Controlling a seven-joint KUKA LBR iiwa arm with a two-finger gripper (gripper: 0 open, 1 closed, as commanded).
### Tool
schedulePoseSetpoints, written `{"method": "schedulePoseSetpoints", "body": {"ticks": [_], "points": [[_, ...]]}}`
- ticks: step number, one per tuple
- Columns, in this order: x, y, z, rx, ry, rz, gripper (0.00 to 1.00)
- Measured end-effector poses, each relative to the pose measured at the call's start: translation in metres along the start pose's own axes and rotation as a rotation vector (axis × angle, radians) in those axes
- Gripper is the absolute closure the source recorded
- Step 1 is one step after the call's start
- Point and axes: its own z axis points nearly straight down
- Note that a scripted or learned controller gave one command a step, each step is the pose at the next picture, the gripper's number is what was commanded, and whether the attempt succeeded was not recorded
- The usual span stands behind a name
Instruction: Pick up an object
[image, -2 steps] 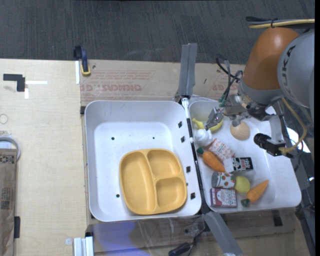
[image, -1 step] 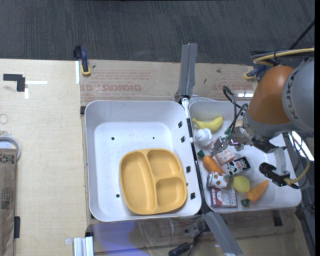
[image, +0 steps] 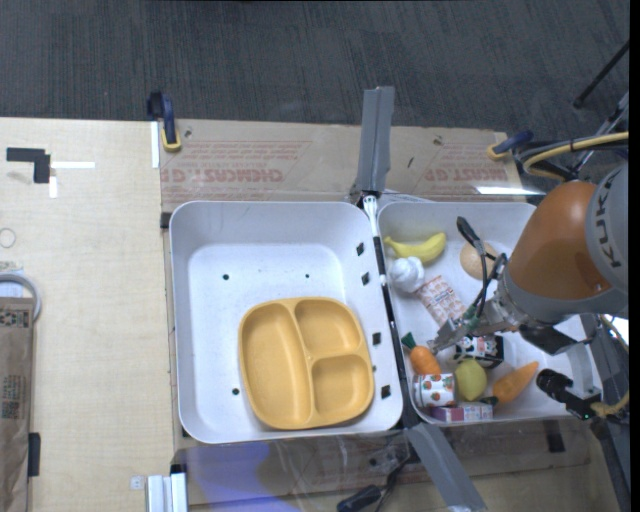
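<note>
A pale wooden surface (image: 90, 330) stands on dark carpet, with brown cardboard (image: 270, 165) under two white bins. The left bin (image: 200, 300) holds a yellow divided plate (image: 305, 360). In the right bin (image: 440, 212) the gripper (image: 470, 330) hangs low over the toys; how its fingers stand I cannot tell. An orange carrot (image: 424, 359) lies just left of them, a yellow-green fruit (image: 470, 379) just below, a banana (image: 418, 247) well above

Bright, even overhead light — soft shadows, mild glare on the white bins (image: 190, 300), slightly soft focus.
</note>
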Motion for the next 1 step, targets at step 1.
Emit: {"method": "schedulePoseSetpoints", "body": {"ticks": [1], "points": [[-0.0401, 0.0234, -0.1139, 0.001, 0.002, -0.239, 0.0]]}}
